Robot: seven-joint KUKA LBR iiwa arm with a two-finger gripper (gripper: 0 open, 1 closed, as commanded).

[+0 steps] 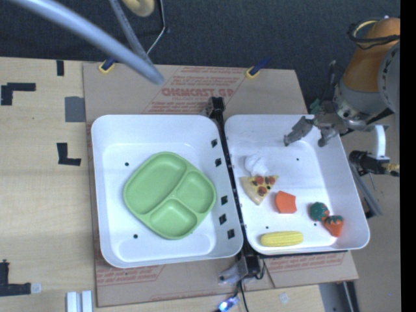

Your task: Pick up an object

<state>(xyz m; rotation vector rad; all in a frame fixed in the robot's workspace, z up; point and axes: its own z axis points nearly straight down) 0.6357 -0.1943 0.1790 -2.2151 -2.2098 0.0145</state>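
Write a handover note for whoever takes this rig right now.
Gripper: open, holding nothing, above the far right corner of the right bin.
Right bin holds: pizza slice, orange block, corn, a green piece, a red piece, a small white item.
Left bin holds a green plate.
Done: nothing picked yet.
Left: lower onto one object, close, lift.

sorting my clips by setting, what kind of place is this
Most likely a robotics lab test bench for pick-and-place trials. Two shallow white bins sit on a cardboard sheet; toy food such as a corn cob and pizza slice lies in one, and the gripper reaches in.
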